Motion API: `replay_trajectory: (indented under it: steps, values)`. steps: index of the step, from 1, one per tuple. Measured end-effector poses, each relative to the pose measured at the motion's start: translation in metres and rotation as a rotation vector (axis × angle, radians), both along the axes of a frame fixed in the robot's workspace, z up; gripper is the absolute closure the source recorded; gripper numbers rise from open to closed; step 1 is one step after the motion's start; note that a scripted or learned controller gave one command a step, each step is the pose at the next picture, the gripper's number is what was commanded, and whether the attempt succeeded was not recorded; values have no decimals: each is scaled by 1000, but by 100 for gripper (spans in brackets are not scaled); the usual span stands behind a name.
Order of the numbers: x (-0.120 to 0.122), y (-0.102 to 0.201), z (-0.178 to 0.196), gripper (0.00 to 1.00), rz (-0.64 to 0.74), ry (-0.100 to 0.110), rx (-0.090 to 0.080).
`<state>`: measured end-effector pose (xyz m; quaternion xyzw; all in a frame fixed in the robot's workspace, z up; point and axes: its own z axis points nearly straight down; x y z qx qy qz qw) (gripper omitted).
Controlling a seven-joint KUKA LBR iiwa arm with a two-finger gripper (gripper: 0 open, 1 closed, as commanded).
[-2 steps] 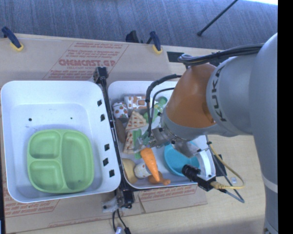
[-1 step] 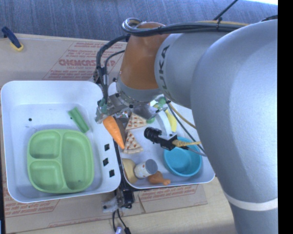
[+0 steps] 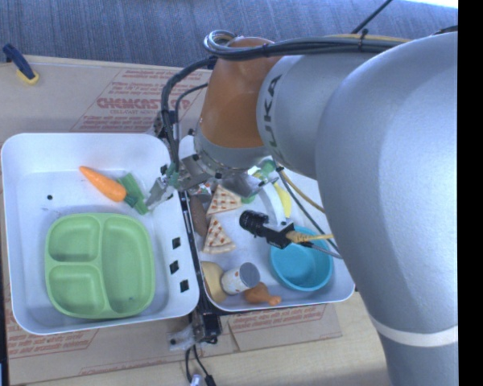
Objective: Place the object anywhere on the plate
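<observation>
Clutter is concentrated in the right bin [image 3: 306, 301]. One triangular slice [image 3: 223, 200] is seen toward its 10 o'clock side, with a second slice [image 3: 216, 236] just beside it toward 8 o'clock. A blue bowl [image 3: 303, 270] is set at 4 o'clock. A small can [image 3: 241, 278] is laid on its side near 7 o'clock, between a pale rounded piece [image 3: 212, 277] and a brown drumstick-shaped piece [image 3: 262, 297]. A yellow curved piece [image 3: 284, 202] near the middle is partly covered by cables. The bin's 12 to 3 o'clock part is hidden by the grey arm [image 3: 370, 175], which overhangs it from the right.

The left bin [image 3: 32, 167] is far less crowded. The green divided plate [image 3: 101, 264] is placed at its 6 o'clock end, and nothing is seen on it. The carrot [image 3: 103, 182] is laid at the plate's 12 o'clock, apart from the plate's rim, with its green top [image 3: 133, 190] pointed toward 4 o'clock. The gripper [image 3: 155, 193] is lowered at the plate's 1 o'clock, close against the wall shared by the two bins and right beside the green top. Whether the gripper is released or clenched cannot be told, and no object is seen to be grasped.

Both bins are carried on a worktop [image 3: 64, 95] covered with printed cardboard.
</observation>
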<state>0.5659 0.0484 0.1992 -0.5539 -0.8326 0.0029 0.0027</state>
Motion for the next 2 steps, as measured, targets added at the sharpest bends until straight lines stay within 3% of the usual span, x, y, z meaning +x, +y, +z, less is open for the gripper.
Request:
replay_trajectory:
  steps: [1, 2]
  values:
    - [0, 1, 10, 100, 13, 4, -2]
    - [0, 1, 9, 0, 14, 5, -2]
